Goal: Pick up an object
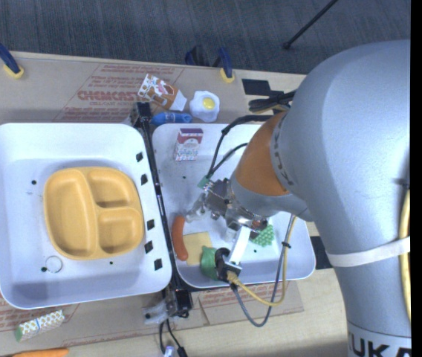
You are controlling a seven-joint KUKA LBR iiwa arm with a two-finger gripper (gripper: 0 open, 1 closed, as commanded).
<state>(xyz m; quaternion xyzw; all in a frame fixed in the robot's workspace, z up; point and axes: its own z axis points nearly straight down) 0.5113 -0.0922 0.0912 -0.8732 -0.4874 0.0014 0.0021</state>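
Just beside the gripper (198, 211), on its side nearer the lower edge of the view, the orange sausage (179, 245) lies flat in the right bin (174, 188), with a yellow slice (197, 242) against it. Whether the gripper is apart or together I cannot tell, it is too blurred. For a good grasp, I think it should descend centred across the sausage's narrow width, clear of the slice and the bin wall

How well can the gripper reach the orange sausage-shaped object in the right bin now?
Probably yes. The orange sausage-shaped object lies uncovered, near the gripper, with nothing on top of it. It lies close against the left wall of the white bin, which may crowd a grasp.
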